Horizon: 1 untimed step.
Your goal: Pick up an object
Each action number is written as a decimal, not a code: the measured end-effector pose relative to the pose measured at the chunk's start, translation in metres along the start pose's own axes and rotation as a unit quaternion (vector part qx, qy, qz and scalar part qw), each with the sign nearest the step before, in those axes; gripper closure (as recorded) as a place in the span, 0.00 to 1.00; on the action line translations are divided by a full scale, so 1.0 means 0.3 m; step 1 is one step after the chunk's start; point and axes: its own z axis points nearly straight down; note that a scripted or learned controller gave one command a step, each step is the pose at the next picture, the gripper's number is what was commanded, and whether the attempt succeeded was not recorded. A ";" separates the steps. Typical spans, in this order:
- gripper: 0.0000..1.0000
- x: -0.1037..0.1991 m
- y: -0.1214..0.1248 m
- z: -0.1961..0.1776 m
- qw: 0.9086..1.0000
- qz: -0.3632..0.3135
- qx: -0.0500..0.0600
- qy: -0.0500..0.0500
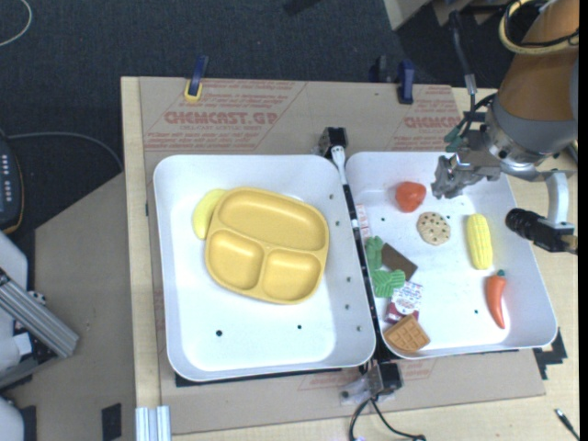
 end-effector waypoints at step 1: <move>1.00 0.138 0.081 0.037 1.000 0.001 0.001 0.000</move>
